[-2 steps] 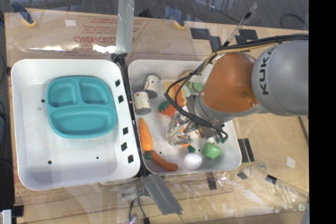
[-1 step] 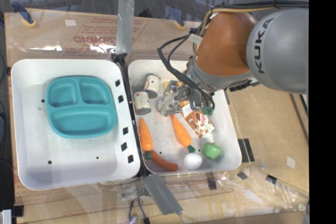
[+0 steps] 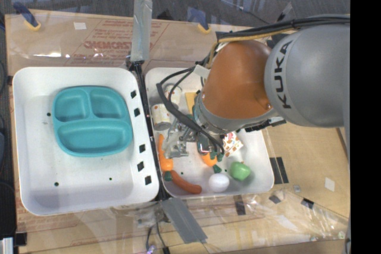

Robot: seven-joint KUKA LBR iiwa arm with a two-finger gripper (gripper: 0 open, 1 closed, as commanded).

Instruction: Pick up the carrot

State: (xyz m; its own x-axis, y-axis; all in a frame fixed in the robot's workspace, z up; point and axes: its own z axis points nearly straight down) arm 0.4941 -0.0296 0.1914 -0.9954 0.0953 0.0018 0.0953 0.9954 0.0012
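While the arm hangs low over the right bin [image 3: 262, 178], the carrot [image 3: 163, 159] lies at that bin's near left side against the divider, with a white egg [image 3: 218, 182] and a green fruit [image 3: 240, 172] to its right. Just beyond the carrot sits the gripper [image 3: 178, 143], and whether it is open or closed cannot be told. This looks like the approach step; next it likely needs to centre over the carrot and close.

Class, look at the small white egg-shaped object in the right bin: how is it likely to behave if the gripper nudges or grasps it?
The small white egg-shaped object looks smooth and rounded, so it would probably roll when nudged. Its glossy surface may slip between fingers. The green round object beside it might stop its roll that way.
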